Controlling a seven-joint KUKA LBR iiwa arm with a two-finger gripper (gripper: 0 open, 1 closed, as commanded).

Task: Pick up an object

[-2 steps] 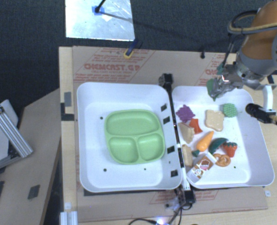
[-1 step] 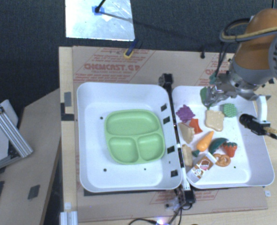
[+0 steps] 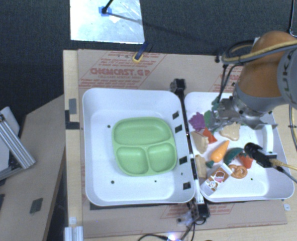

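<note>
My gripper hangs low over the back left part of the right bin, beneath the grey and orange wrist. Right beside it on the left lies a purple bunch of grapes. Just below it are a small red piece and a beige flat piece. An orange carrot lies aslant in the middle of the bin, with a pale bread slice to its left. The wrist hides whatever is directly under the gripper.
Nearer the front of the right bin lie a teal piece, a red tomato, an orange ring and a printed packet. The left bin holds a green divided plate.
</note>
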